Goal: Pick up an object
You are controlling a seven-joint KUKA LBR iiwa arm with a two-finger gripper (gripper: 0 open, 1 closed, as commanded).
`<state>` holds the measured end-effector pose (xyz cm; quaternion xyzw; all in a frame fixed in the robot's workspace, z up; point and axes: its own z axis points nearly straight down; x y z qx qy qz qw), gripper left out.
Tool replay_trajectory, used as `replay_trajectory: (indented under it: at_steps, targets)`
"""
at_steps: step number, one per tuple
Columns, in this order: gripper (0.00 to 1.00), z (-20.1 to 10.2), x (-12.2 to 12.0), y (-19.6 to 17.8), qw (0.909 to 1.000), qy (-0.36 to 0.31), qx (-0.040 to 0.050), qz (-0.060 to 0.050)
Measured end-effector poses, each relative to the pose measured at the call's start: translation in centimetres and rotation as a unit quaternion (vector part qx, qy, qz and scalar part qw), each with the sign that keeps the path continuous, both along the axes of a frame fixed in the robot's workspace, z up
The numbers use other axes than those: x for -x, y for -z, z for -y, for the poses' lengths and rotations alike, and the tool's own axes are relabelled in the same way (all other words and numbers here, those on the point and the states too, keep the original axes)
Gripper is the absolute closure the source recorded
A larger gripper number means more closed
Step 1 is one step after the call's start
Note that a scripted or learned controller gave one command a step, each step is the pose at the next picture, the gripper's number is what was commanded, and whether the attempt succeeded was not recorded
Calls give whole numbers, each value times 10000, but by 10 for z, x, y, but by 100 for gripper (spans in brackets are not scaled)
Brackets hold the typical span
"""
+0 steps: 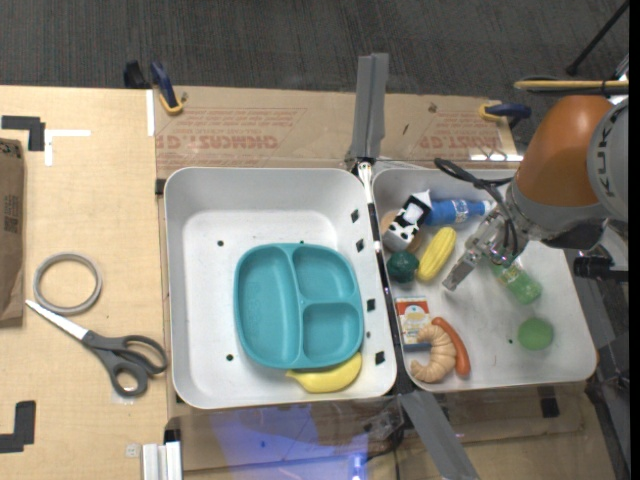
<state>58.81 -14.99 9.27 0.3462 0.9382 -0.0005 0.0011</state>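
Gripper (470, 260) hangs mid right bin (575, 368), fingers spread and holding nothing, corn (436, 253) at its 9 o'clock — looks lined up for a grab.

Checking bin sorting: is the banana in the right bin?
No, the banana lies in the left bin, tucked against the teal divided plate.

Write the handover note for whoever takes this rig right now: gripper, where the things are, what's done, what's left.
Gripper: low in the right bin, among the toys, nothing visibly between its fingers.
Right bin: corn cob, cow figure, blue bottle, dark green ball, green bottle, lime, sausage, croissant, small carton.
Left bin: teal divided plate, banana.
Done: no pick yet.
Left: grasp one thing and lift it.
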Motion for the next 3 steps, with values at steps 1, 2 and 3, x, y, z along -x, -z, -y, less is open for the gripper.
replay_trajectory:
  at_steps: [1,2,3]
  targets:
    - [0,-16,-39,3,9991,411,-4,-94]
    - [0,-35,-43,4,9848,1734,18,-102]
    - [0,1,-59,-14,9842,1750,-7,-262]
